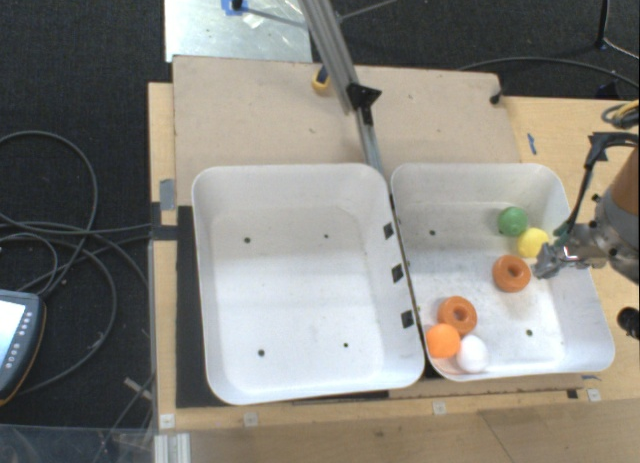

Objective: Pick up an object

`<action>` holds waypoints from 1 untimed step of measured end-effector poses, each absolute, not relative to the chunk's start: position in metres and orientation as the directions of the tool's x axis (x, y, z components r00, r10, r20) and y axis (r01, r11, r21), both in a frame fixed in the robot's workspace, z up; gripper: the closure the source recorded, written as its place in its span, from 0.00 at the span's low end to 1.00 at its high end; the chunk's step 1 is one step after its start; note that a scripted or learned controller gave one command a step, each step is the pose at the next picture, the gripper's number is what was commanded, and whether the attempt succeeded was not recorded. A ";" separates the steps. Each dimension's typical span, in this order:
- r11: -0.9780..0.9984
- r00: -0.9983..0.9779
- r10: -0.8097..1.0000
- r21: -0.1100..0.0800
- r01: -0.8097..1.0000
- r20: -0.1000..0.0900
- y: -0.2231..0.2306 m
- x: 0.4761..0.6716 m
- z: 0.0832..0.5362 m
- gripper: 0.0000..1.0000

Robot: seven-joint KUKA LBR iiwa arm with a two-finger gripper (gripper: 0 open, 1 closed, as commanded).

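Observation:
The right bin [575, 336] holds several small objects. A green ball [512, 220] and a yellow ball [533, 242] lie near its far right side. An orange ring [511, 273] lies just in front of them. A second orange ring [457, 314], an orange ball [443, 340] and a white ball [471, 354] cluster at the near left corner. My gripper [555, 253] reaches in from the right and sits low over the bin, just right of the yellow ball and the first orange ring. It looks open, with nothing between its fingers.
The left bin [215, 191] sits beside the right one, their rims meeting along a middle divider [398, 271]. A grey slanted pole [330, 36] rises behind the bins. Cables lie on the floor at left, and a pendant screen [15, 336] rests at the left edge.

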State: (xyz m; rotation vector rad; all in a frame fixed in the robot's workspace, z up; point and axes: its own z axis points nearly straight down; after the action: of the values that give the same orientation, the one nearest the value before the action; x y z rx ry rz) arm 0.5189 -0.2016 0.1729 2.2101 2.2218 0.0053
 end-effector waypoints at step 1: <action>0.005 -0.005 1.000 0.006 1.000 -0.002 -0.202 0.521 0.209 1.00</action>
State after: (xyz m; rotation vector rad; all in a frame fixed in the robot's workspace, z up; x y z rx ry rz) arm 0.5206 -0.2022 0.2086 2.2114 2.2228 0.0041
